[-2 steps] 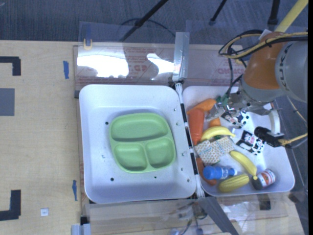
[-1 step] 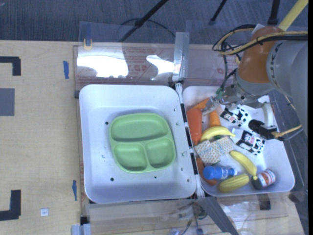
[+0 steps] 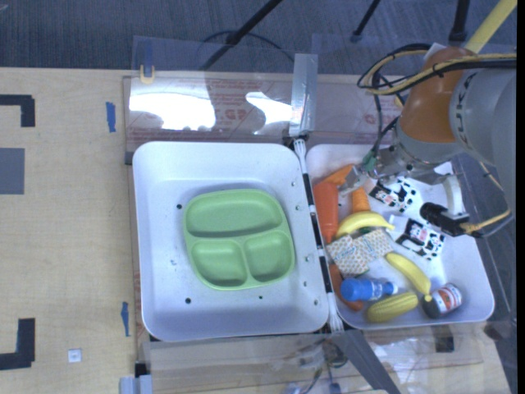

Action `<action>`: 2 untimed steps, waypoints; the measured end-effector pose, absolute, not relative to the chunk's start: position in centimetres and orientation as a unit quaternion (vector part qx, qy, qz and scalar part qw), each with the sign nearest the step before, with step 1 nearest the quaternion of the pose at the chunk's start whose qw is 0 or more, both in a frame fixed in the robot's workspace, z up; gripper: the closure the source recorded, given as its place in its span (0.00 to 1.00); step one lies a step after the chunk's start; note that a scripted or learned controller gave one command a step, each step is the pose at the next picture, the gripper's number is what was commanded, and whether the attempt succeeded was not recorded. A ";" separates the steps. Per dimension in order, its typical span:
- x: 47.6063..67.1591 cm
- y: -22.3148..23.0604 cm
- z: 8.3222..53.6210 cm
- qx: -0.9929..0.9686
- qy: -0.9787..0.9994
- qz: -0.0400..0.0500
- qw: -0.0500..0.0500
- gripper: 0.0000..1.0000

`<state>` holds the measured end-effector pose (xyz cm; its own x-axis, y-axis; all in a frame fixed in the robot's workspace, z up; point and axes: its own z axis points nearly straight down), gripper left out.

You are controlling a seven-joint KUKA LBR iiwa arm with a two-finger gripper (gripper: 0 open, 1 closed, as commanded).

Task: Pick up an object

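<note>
The right bin point(image 3: 472, 261) holds a pile of toy foods. A long orange carrot point(image 3: 326, 208) lies along its left wall, with a small orange piece point(image 3: 359, 198) beside it. A curved yellow banana point(image 3: 363, 222) rests over a tan waffle-like piece point(image 3: 361, 251). Toward the front lie another banana point(image 3: 408, 271), a yellow piece point(image 3: 392, 305), a blue bottle point(image 3: 367, 290) and a small can point(image 3: 444, 300). My gripper point(image 3: 374, 174) hangs low over the bin's back left part, just above the small orange piece and the carrot's far end.
The left bin point(image 3: 156, 179) carries a green divided plate point(image 3: 239, 238). A metal divider point(image 3: 302, 105) and a clear panel stand behind the bins. The grey arm with its orange band point(image 3: 426, 113) and cables covers the right bin's back corner.
</note>
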<state>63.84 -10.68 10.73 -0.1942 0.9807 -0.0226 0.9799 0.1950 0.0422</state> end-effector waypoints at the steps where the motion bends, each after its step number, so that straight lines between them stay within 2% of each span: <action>1: 64.2 -10.7 10.7 0.626 0.779 0.007 0.020 0.00; 2: 64.5 -10.6 10.7 0.607 0.795 0.006 0.020 0.00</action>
<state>64.55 -10.60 10.65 -0.2625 0.9646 -0.0252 0.9641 0.2633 0.0331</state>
